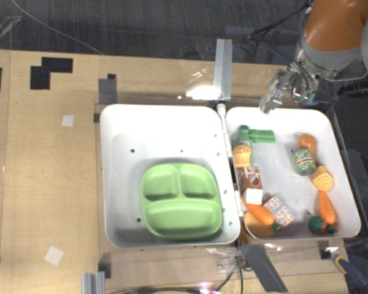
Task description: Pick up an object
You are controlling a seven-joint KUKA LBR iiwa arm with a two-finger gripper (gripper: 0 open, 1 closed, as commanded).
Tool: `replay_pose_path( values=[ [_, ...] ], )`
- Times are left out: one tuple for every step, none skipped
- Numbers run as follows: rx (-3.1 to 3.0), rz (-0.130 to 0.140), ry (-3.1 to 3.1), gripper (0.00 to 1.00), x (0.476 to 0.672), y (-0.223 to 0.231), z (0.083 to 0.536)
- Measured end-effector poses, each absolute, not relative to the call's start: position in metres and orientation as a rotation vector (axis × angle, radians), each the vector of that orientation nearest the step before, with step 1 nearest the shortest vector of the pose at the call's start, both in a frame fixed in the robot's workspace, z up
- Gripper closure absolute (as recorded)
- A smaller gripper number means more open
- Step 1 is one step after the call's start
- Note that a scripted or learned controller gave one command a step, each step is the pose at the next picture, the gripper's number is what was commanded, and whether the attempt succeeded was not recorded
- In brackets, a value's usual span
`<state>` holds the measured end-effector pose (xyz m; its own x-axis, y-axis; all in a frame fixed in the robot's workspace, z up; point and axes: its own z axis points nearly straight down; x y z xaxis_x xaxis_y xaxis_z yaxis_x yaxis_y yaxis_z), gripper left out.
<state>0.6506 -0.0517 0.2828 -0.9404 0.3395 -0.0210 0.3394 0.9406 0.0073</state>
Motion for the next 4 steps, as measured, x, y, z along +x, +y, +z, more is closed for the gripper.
replay_pose_path(
  values=[
    [0.598,0.007,3.074,1.00,0.661,0.000,0.280],
    [0.526,-0.002,3.088,1.00,0.656,-0.078,0.257],
    [0.589,0.007,3.077,1.00,0.656,-0.006,0.253],
    [0.587,0.009,3.065,1.00,0.658,-0.008,0.267]
  ],
)
